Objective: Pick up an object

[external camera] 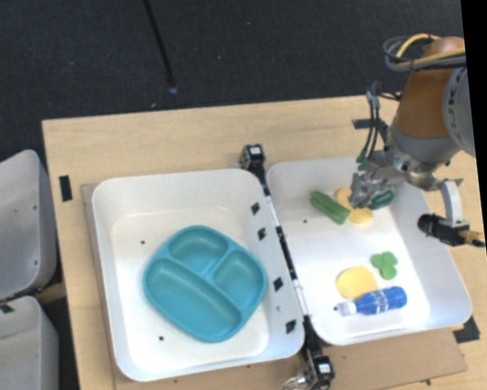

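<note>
My gripper [366, 196] hangs low over the back of the right bin [428, 300], right above a small yellow item [360, 215] that peeks out beneath it. A green cylinder [329, 207] lies just to its left, at a slant. Nearer the front of the same bin sit a yellow lump [355, 281], a small green piece [385, 262] and a blue bottle [374, 302] lying on its side. The grey arm with its orange band [428, 101] comes in from the right.
The left bin [117, 272] holds a teal divided plate [202, 281]. A black-clipped divider [276, 238] runs between the bins. Cables hang by the arm's wrist on the right.
</note>
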`<state>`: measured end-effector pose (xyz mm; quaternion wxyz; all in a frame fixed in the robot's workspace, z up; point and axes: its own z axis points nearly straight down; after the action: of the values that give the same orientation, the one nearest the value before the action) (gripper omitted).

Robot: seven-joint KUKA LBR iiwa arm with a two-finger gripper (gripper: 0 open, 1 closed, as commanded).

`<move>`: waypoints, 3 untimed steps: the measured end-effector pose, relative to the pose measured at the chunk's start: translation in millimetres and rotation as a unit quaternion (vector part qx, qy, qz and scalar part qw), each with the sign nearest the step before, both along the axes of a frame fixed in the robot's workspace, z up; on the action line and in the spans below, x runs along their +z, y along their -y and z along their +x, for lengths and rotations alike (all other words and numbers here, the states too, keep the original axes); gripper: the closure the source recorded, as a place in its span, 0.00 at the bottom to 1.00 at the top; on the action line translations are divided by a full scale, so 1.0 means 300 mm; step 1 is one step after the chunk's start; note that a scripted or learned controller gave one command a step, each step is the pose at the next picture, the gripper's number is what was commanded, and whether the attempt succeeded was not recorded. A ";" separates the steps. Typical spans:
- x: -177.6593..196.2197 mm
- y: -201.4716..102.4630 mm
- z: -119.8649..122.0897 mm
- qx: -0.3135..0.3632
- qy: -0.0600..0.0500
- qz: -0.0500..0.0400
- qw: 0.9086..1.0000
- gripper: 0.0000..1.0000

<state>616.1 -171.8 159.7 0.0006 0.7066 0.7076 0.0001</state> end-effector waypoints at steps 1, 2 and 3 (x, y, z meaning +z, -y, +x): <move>0.176 0.003 -0.033 -0.001 0.001 0.000 1.000 1.00; 0.327 0.018 -0.060 -0.002 0.000 0.000 1.000 1.00; 0.336 -0.137 -0.135 0.000 0.000 -0.001 1.000 1.00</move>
<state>575.6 -130.6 260.4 0.0012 0.7069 0.7073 -0.0003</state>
